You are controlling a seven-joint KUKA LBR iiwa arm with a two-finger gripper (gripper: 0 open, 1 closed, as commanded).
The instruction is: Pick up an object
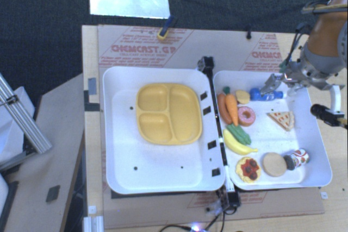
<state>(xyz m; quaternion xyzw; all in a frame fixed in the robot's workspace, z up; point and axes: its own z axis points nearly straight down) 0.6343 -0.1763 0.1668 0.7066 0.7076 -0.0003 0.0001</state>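
Approach step: gripper [273, 84] sits low in the right bin [318, 141] over the blue object [266, 95]; grasp state unclear, next needs a clean close and lift.

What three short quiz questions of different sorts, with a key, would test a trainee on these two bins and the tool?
1. True or false: the yellow divided plate lies in the left bin.
2. Which food lies directly beside the carrot? A) donut B) pizza C) round cookie
3. Fill in: the tool hovers over the ___ object at the back of the right bin.

Key: 1 true; 2 A; 3 blue.
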